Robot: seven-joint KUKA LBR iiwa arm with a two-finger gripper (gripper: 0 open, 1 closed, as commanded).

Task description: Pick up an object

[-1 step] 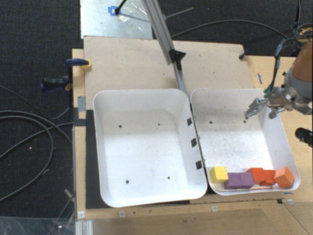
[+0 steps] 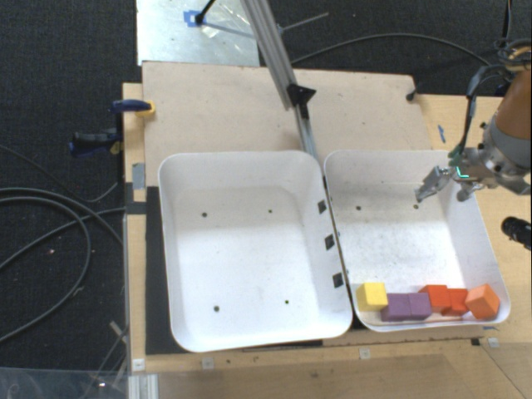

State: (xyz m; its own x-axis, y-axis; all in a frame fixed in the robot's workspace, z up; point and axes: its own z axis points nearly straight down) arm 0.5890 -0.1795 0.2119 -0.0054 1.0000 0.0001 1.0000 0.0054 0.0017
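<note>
Right bin (image 2: 391, 231) floor lies open above blocks (image 2: 428, 300) crowding its near wall.

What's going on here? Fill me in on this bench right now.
A grey robot arm reaches in from the right, its gripper hanging over the upper part of the right bin with nothing visibly between its fingers. The blocks it could pick lie in a row along that bin's near edge: a yellow block, a purple block, a red block and an orange block. The left bin sits alongside. Nothing has been picked up yet.
</note>
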